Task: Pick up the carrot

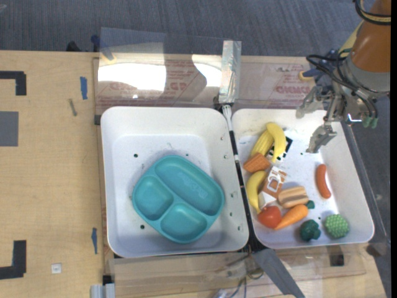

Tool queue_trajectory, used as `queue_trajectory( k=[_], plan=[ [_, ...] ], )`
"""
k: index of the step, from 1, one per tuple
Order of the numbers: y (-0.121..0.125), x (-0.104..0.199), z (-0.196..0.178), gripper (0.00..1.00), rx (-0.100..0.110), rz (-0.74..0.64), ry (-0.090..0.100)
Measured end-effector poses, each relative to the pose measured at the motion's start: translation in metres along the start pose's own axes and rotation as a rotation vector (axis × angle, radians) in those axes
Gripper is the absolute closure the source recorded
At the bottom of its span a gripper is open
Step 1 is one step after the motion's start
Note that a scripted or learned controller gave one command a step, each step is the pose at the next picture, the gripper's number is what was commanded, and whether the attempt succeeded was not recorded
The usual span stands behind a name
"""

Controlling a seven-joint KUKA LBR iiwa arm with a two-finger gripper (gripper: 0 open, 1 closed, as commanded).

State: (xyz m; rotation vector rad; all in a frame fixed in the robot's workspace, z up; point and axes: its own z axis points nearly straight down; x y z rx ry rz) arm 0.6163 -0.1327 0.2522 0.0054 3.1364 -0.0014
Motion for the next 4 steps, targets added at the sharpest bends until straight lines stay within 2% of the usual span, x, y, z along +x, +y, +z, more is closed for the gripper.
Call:
queue_trajectory(
  k=[1,2,3,4],
  plan=[
    [0.001,0.076,0.108,0.0,-0.004,-0.038,0.013],
    [0.026,0.099,0.138,0.0,0.012,0.108,-0.052],
    [0.028,0.113,0.14,0.0,0.009,0.2,-0.083],
    [0.019,0.115,0.141,0.0,0.001,0.225,-0.074]
  ],
)
